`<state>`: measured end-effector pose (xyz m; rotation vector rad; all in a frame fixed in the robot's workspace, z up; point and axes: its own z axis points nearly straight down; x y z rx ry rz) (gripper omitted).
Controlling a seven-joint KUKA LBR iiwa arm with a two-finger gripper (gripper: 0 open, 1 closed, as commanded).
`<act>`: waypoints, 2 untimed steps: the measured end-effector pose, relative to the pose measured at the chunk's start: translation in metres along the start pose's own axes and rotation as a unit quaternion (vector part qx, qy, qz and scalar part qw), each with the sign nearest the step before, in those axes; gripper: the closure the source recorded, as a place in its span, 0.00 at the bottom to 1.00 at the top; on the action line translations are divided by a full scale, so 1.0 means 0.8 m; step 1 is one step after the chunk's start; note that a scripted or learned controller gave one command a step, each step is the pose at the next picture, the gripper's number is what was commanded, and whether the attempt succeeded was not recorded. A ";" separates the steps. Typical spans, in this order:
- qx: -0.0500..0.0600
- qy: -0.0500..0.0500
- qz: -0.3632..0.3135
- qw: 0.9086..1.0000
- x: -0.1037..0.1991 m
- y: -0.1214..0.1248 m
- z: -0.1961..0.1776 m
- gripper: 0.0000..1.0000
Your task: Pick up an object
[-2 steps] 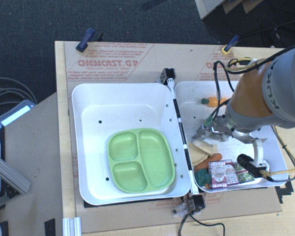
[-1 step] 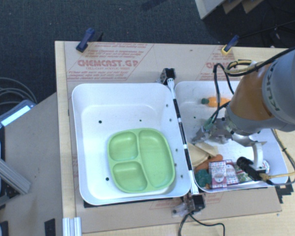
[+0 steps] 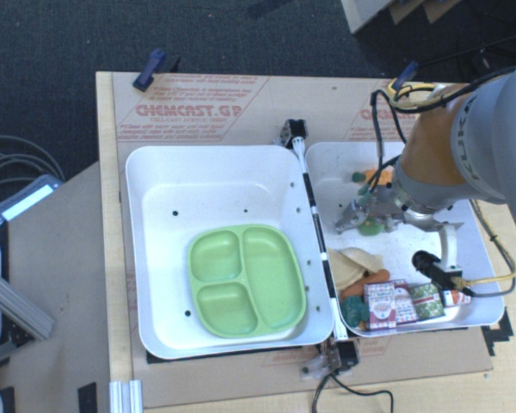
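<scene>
Jaws: can't tell if parted or closed; gripper (image 3: 354, 219) sits low in the right bin (image 3: 486, 256). Green object (image 3: 371, 226) lies just beside the tips, orange piece (image 3: 380, 177) beyond them. You should centre over the green object and descend straight before closing.

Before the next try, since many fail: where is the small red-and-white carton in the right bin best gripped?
Judging by its pose, take the red-and-white carton across its two long sides, coming straight down. It lies flat near the right bin's front wall, with the green packet close on one side, so a side approach looks crowded.
</scene>
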<state>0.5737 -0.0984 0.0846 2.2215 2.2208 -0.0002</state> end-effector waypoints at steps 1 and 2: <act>-0.001 0.000 0.000 1.000 0.000 0.000 -0.012 1.00; 0.000 0.000 -0.001 1.000 0.045 -0.057 -0.125 1.00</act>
